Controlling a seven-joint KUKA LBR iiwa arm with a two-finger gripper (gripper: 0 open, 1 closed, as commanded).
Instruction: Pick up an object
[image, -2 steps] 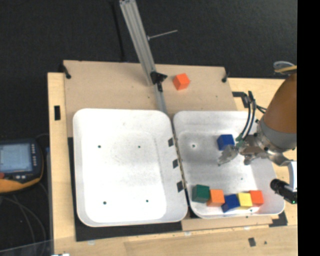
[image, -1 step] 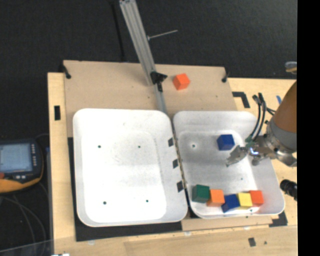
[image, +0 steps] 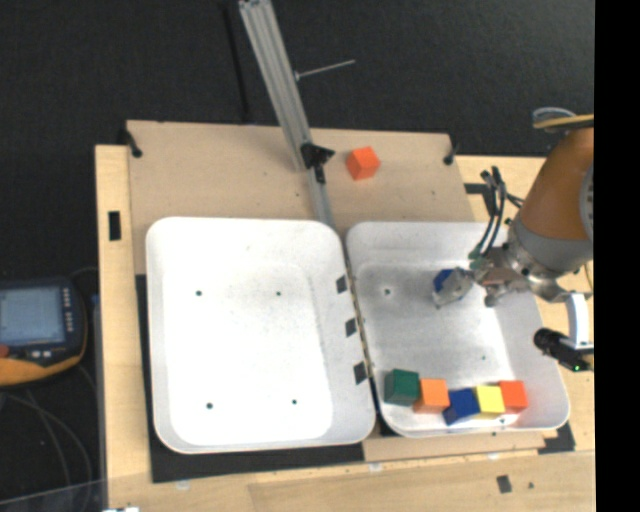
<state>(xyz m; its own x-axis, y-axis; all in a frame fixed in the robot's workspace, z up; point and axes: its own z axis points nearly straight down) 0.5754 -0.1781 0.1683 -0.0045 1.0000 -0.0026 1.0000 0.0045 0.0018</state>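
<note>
Blocks sit in a row along the right bin's (image: 440, 240) near wall: green block (image: 402, 386), orange block (image: 434, 393), blue block (image: 461, 404), yellow block (image: 489, 399), red-orange block (image: 513, 394). The gripper (image: 455, 284) hovers above the bin's far half, well apart from the row; whether it is parted or closed cannot be told. No writing is legible.

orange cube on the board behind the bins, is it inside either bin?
No, the orange cube sits on the bare board behind the right bin, outside both bins' rims.
</note>
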